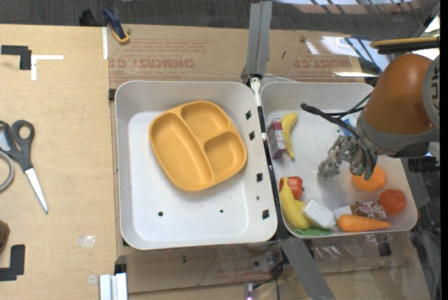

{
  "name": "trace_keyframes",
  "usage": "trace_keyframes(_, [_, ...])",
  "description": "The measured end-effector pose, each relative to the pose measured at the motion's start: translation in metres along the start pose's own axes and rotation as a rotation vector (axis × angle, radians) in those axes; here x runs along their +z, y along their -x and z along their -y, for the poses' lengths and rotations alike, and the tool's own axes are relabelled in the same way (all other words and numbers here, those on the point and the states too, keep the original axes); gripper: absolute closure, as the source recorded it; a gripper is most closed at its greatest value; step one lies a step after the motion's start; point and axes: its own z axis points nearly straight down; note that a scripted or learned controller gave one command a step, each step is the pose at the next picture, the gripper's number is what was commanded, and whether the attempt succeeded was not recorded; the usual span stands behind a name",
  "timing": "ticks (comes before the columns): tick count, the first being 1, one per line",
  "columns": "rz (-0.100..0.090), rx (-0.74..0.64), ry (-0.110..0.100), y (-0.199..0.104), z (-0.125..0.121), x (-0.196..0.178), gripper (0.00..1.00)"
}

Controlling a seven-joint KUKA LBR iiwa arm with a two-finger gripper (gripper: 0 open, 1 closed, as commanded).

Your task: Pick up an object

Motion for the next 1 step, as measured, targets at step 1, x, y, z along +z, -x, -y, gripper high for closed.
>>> trace_keyframes(1, [0.000,-0.001,0.000,0.0000,0.0001,0.0000,0.00])
